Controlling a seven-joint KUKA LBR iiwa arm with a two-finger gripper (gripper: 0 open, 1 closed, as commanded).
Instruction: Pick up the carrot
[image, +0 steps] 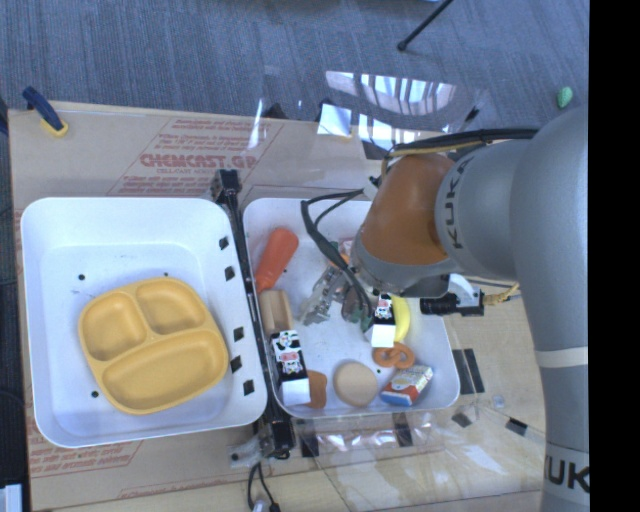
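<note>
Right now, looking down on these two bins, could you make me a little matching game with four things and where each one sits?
Things:
1. carrot
2. yellow divided plate
3. egg
4. banana

Places:
A. left bin
B. right bin, near its front wall
C. right bin, by the divider at the back
D. right bin, just right of the gripper

Pairs: 1-C, 2-A, 3-B, 4-D

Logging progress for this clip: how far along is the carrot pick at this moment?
Done: the arm has reached into the right bin, with its hand low among the items. In hand: nothing that I can see; the carrot lies on the bin floor near the divider, up and left of the hand and apart from it. Left: move the hand over the carrot, close on it and lift.
</note>
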